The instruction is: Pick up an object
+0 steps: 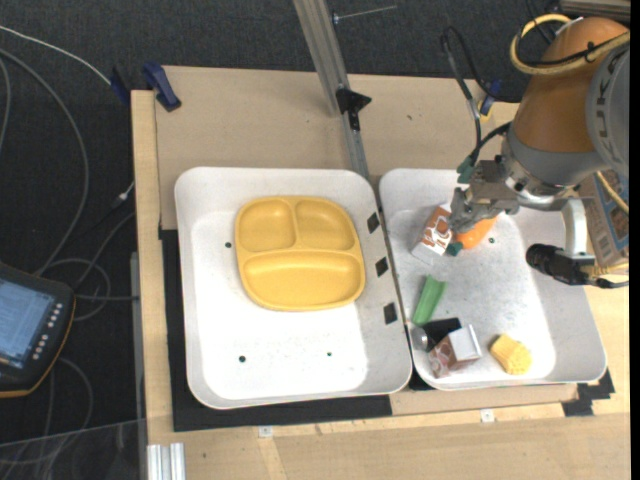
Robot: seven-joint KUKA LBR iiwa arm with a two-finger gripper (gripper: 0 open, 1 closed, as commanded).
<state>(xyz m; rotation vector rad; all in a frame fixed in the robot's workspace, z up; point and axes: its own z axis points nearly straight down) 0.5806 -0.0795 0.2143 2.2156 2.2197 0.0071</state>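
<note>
Even overhead light, soft shadows, slightly grainy, reasonably sharp.

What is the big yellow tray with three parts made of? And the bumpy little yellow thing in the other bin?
The yellow three-compartment tray looks like smooth moulded plastic: one even colour, rounded edges, a soft matte sheen. The small bumpy yellow block in the right white bin is probably plastic or rubber, perhaps toy corn; it is too small to be sure.

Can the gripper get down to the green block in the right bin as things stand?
Probably yes. The green block lies alone on the right bin floor, clear of the black item below, and the gripper is just above it.
</note>
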